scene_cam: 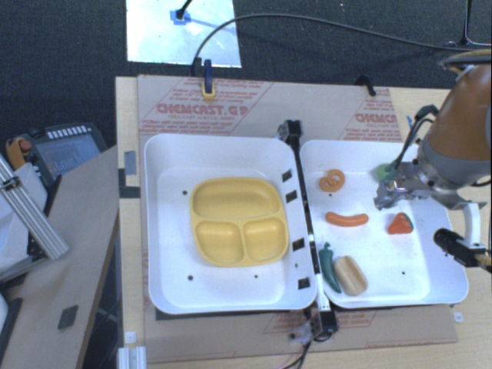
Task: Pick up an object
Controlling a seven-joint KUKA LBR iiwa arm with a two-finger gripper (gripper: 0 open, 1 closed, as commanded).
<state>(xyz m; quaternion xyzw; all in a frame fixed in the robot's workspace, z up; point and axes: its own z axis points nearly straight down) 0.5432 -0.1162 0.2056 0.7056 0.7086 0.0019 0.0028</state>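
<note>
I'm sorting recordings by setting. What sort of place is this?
Most likely a robotics lab bench. Two white bins sit on a board; one holds a yellow divided tray, the other toy food such as a sausage. A control pendant lies nearby.

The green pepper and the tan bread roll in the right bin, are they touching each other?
Touching. The camera view shows the dark green pepper lying right against the left side of the tan bread roll near the right white bin's front left corner, with no white floor between them.

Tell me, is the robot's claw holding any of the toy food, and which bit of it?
It cannot be told. The gripper hangs over the right white bin, near the red strawberry-shaped toy and the orange sausage toy, both lying on the bin floor.
</note>
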